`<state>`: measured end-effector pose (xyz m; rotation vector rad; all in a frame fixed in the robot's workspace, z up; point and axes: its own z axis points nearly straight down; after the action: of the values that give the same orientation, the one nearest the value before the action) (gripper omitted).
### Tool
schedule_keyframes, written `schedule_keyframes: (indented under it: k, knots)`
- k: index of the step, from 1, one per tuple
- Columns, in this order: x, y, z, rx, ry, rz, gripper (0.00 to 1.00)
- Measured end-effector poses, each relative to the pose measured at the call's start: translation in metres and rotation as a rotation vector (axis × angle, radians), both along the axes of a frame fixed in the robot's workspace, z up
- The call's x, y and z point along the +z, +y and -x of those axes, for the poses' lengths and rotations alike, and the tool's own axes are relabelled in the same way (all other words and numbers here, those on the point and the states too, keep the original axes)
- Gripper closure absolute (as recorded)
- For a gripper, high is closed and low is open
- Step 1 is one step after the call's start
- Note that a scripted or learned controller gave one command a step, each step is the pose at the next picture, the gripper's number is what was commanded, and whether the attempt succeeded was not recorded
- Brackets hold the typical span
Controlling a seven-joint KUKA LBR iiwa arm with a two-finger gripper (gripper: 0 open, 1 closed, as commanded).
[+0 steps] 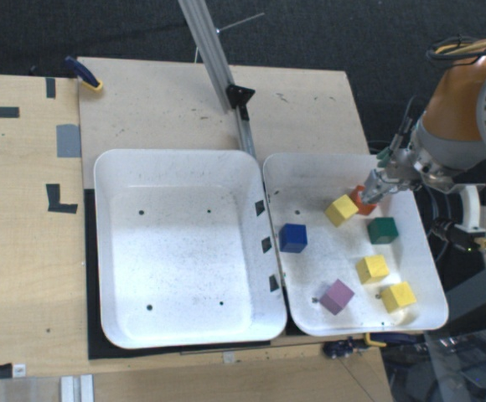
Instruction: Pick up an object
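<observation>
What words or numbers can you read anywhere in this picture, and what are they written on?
None: no word, number or brand can be read.
The blocks, such as the blue block and the green block, have plain faces.
The dark tape marks on the wooden bench are shapes, not letters.
The dark clips between the bins are too small to show any label.

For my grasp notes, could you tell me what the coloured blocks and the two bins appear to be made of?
The blocks, such as the blue block and purple block, look like painted wood or hard plastic: flat matte faces, crisp edges. The bins look like thin moulded white plastic with rounded rims, speckled with dark marks.
</observation>
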<state>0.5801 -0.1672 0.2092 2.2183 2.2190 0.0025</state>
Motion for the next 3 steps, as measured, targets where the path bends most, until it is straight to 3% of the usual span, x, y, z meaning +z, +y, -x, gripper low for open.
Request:
schedule_keyframes:
  k: [1,3]
  knots:
    - [0.06,-0.002,0.006,0.001,-0.002,0.0,1.0]
    - [0.038,0.108,0.025,0.005,0.007,-0.003,1.0]
